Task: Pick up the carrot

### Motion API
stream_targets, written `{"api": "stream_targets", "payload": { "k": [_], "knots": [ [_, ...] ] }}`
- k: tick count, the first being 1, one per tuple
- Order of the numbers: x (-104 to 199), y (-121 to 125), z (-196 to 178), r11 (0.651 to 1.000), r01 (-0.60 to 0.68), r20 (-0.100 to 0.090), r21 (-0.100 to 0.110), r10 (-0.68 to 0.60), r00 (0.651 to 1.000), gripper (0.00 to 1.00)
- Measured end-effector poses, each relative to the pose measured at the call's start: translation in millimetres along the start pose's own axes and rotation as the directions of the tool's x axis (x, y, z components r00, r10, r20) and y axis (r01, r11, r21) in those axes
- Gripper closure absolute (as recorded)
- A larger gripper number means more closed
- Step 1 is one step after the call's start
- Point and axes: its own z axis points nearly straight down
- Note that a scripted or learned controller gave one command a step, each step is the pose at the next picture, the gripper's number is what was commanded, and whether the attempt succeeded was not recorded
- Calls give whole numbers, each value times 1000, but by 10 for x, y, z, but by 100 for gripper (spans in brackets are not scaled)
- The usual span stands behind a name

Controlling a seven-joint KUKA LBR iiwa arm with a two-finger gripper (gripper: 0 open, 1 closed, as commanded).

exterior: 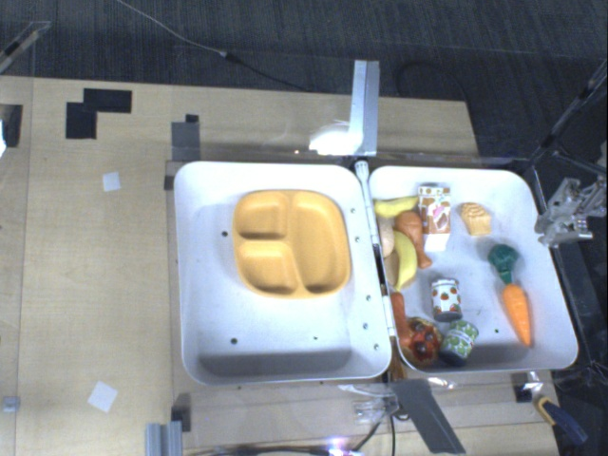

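My gripper (570, 215) hangs at the right bin's (546, 190) edge, finger state unclear, carrot (516, 313) lying well apart below.

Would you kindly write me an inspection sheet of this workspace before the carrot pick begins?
Surface: wooden bench bearing two white bins, left bin and right bin.
Job's things: carrot lies in the right bin near its right wall, green top pointing away from the camera, nothing on it.
Clutter: yellow divided tray in the left bin; bananas, juice carton, bread piece, small can in the right bin.
Grippers: gripper at the right bin's right edge, apart from the carrot.
Cables: thin cable across the dark floor.
Surroundings: black tape marks on the bench.
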Motion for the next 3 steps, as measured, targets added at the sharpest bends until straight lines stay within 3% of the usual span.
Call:
{"api": "stream_targets", "payload": {
  "k": [1, 2, 3],
  "knots": [
    [-103, 154, 15, 991, -135, -1, 0, 135, 991, 100],
    [491, 191, 139, 996, -92, -3, 1, 92, 996, 100],
    [461, 198, 12, 996, -89, 8, 2, 88, 996, 100]
  ]
}}
